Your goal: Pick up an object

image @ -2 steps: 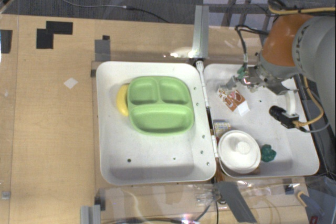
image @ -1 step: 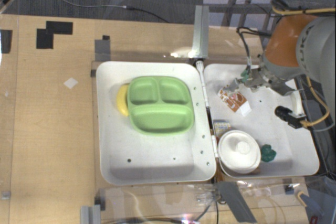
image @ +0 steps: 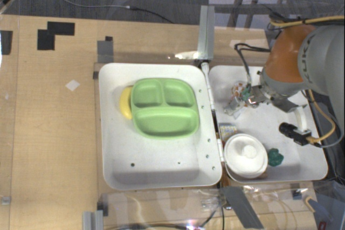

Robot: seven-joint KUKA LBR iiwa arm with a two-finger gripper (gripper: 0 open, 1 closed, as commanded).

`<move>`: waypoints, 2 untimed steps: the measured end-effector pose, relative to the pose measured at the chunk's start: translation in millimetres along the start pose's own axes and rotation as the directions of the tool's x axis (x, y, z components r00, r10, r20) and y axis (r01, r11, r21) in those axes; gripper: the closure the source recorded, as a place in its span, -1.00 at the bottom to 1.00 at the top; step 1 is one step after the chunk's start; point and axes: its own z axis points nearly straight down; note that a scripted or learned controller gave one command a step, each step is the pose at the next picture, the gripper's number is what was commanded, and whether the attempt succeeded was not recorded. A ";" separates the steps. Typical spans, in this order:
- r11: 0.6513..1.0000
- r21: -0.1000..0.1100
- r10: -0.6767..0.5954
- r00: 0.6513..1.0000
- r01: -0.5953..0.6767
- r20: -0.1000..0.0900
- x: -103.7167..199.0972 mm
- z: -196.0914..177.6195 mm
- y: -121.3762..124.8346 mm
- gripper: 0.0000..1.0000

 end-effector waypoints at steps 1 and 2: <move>1.000 -0.005 0.001 1.000 -0.001 0.002 -1.2 -12.4 1.5 1.00; 1.000 0.002 0.005 1.000 -0.004 -0.001 43.3 -98.6 46.1 1.00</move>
